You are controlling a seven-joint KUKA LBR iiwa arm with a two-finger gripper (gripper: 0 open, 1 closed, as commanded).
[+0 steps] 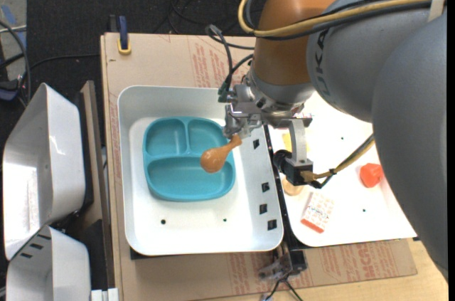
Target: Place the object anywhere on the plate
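Note:
A teal plate (186, 164) with three compartments lies in the left bin (142, 221). A tan wooden spoon (217, 154) hangs over the plate's right edge, its bowl low above the large front compartment and its handle slanting up to the right. My gripper (237, 130) is shut on the spoon's handle, just above the plate's right rim. The arm's orange band and grey body cover much of the right bin (355, 221).
In the right bin lie an orange-red piece (370, 174), a white and red packet (318, 212) and a pale object (293, 186) near the divider. More white bins (39, 164) stand at the far left. Cables trail above the bench.

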